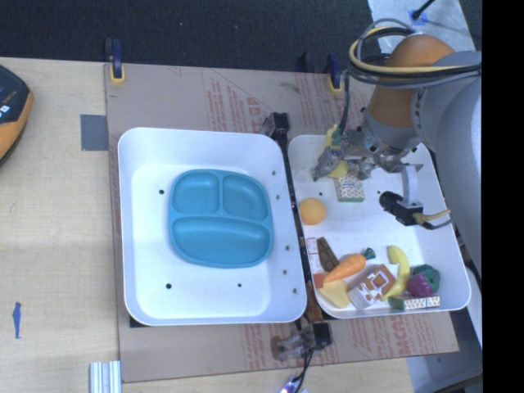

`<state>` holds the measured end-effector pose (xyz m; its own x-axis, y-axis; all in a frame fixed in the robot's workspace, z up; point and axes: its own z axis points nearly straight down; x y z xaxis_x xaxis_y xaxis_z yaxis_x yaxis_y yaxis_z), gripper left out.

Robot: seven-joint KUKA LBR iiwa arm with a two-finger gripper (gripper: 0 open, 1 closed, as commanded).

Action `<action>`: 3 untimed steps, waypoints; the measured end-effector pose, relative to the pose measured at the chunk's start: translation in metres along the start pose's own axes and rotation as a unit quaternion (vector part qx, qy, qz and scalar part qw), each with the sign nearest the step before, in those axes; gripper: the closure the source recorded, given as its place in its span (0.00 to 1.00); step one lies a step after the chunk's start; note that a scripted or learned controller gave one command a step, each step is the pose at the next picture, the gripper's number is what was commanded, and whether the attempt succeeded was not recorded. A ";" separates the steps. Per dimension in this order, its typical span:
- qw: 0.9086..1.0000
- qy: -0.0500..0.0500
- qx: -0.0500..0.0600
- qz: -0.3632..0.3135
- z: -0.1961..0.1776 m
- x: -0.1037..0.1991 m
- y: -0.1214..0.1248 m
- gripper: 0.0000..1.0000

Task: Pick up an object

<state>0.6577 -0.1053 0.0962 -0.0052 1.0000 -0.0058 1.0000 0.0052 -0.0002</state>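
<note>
My gripper [345, 169] hangs low over the far end of the right bin [455, 252], under the arm's orange band. A small patterned white box [350, 189] lies just in front of it, touching or nearly touching the gripper's tip. An orange ball [312, 211] rests at the bin's left wall. At the near end lie a carrot [344, 267], a dark brown piece [327, 254], a banana [399, 267], purple grapes [423, 282] and a brown and white box [372, 285]. I see nothing lifted off the bin floor.
The left bin [143, 219] holds a blue divided plate [220, 218]. A black part of the arm's wrist [403, 207] juts over the right bin's middle. An orange and black device [10, 109] sits at the bench's far left edge.
</note>
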 end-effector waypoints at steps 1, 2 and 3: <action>1.000 0.000 0.000 0.001 0.000 0.003 0.000 0.00; 1.000 0.000 0.000 0.000 0.000 0.008 0.000 0.00; 1.000 0.001 0.000 0.003 0.003 -0.055 -0.002 0.00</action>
<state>0.6562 -0.1600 0.0933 0.0007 1.0000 -0.0042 1.0000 -0.0007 -0.0002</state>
